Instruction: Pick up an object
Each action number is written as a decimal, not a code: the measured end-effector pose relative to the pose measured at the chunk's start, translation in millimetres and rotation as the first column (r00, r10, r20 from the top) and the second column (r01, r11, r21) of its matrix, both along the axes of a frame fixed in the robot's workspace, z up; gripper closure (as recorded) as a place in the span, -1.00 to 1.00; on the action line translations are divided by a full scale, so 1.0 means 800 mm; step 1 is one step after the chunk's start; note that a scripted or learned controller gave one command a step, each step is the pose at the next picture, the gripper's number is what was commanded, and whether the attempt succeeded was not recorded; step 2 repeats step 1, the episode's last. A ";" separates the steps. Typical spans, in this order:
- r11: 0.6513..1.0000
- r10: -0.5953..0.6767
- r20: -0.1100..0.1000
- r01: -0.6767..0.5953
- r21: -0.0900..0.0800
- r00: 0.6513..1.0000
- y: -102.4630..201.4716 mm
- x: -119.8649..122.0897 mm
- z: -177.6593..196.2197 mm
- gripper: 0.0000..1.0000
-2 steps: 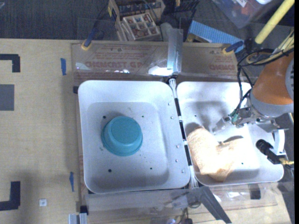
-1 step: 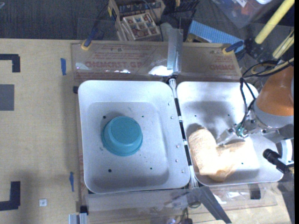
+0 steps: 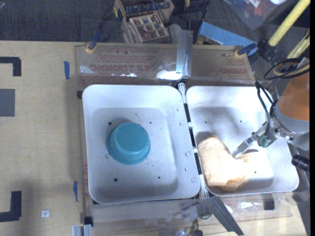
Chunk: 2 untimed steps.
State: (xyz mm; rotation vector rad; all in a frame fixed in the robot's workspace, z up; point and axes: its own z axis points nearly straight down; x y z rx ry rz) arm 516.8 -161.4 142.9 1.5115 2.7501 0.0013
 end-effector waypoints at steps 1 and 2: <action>0.986 -0.169 0.002 0.169 0.000 0.986 -0.002 0.076 0.038 -1.00; 0.986 -0.169 0.002 0.169 0.000 0.986 -0.002 0.076 0.038 -1.00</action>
